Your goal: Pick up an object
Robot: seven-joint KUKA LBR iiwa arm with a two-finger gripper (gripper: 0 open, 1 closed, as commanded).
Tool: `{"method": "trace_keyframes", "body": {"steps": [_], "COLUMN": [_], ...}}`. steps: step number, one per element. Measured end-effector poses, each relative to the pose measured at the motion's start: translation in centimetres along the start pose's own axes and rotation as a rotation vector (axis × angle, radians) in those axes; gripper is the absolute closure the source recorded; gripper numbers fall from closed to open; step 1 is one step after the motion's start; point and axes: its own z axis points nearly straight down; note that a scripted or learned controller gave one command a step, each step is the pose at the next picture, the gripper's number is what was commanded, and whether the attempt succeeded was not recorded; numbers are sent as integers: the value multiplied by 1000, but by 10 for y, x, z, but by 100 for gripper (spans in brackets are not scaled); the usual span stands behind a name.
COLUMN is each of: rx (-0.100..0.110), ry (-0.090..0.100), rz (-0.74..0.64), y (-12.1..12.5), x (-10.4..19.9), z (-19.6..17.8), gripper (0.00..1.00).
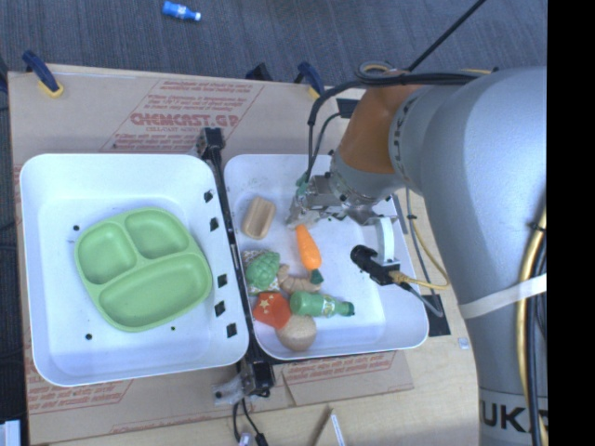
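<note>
An orange toy carrot (308,246) with a green stub at its lower end lies tilted in the middle of the right bin (409,328), above a cluster of toy foods. The gripper (314,207) hangs just above the carrot's upper tip; whether it is spread or closed cannot be told, and nothing visibly sits in it

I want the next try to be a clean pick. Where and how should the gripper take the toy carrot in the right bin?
Grip the carrot across its orange middle, coming straight down from above. It lies flat and apart from the piled toys, its length running up-down in the camera view with the green top at the near end. Set the jaws on its left and right sides, across the narrow width.
</note>
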Motion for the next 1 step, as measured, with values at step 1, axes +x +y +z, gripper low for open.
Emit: {"method": "trace_keyframes", "body": {"steps": [1], "rx": [-5], "ry": [1], "rz": [6], "y": [-97], "x": [23], "z": [-124], "gripper": [100]}}
